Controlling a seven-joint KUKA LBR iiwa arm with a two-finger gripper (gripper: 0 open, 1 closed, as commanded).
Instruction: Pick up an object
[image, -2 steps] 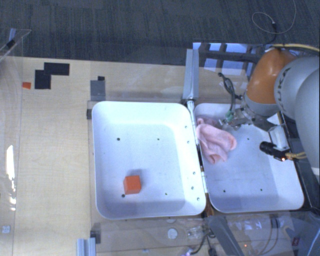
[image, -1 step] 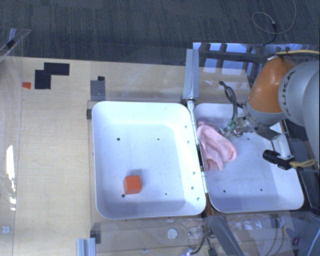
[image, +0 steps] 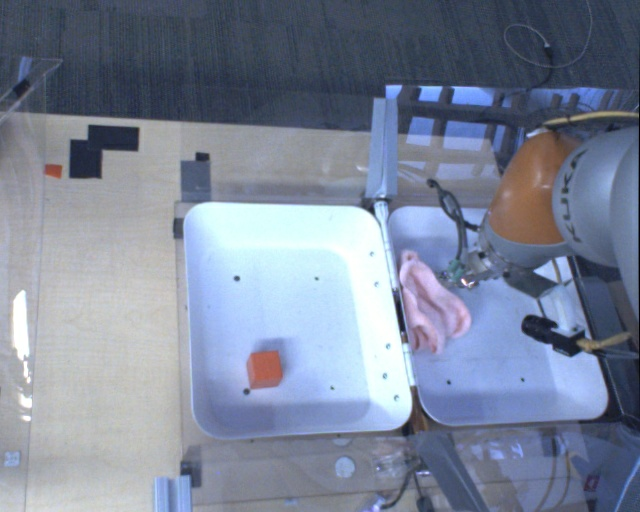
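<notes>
A crumpled pink cloth (image: 431, 308) lies in the right bin (image: 520, 390), against its left wall. An orange cube (image: 265, 369) sits in the left bin (image: 290, 250), toward its front left. My gripper (image: 466, 275) hangs over the right bin, just to the right of the cloth's upper part. Nothing shows between its fingers, and the wrist hides how they stand.
The grey arm with its orange band (image: 535, 200) covers the right bin's back right corner. A metal divider (image: 380, 150) rises behind the seam between the bins. Black blocks (image: 100, 148) and a small orange tab (image: 53, 171) lie on the bench at far left.
</notes>
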